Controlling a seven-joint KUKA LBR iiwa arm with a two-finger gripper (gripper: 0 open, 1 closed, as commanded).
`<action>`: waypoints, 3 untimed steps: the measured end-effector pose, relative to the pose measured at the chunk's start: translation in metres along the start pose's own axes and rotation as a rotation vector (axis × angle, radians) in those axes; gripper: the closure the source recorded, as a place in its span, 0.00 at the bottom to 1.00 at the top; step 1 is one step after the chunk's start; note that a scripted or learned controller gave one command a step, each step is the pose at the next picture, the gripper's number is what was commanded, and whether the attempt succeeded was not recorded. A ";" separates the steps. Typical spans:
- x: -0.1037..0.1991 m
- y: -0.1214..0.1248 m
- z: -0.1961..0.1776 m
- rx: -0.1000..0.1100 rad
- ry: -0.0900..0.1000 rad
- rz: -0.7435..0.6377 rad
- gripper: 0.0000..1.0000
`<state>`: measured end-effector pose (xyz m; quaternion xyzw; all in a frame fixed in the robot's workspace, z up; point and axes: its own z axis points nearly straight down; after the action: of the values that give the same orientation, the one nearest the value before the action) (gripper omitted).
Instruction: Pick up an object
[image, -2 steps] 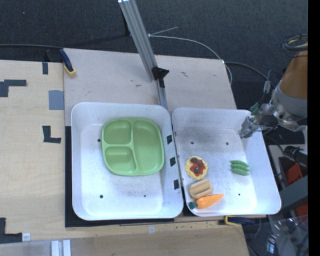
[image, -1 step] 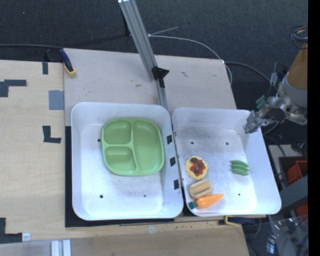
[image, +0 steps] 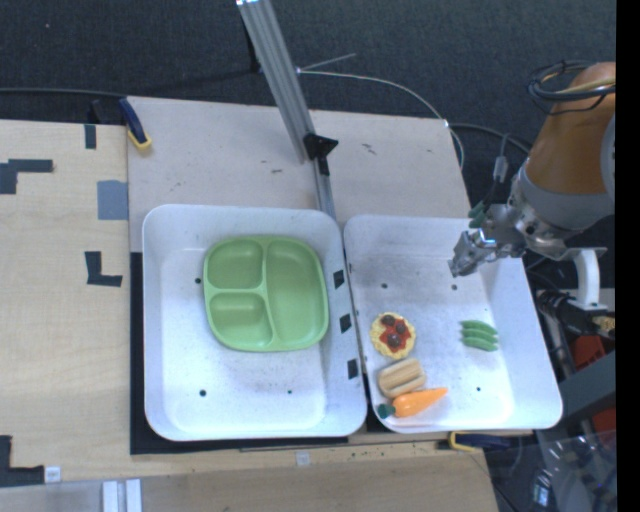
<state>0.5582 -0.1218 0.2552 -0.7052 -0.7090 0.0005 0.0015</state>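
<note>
My gripper (image: 466, 256) hovers over the right bin (image: 520, 300) (finger state indiscernible to me). Near it lie green beans (image: 479, 335); farther off, a pizza (image: 393, 335), bun (image: 401, 377), carrot (image: 420, 402). Left bin (image: 160, 330): 1 green tray (image: 266, 293).

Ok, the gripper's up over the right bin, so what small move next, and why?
Probably ease the gripper toward the camera and down to the green pea pod. It lies alone in the right bin, nearest the gripper, while the pizza, hot dog and carrot crowd together.
</note>
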 end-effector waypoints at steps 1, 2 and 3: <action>0.059 -0.009 -0.001 -0.001 0.001 -0.002 1.00; 0.116 -0.018 -0.002 0.000 0.001 -0.002 1.00; 0.165 -0.020 0.017 0.002 -0.001 -0.001 1.00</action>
<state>0.5375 0.0435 0.2388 -0.7049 -0.7093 0.0014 0.0019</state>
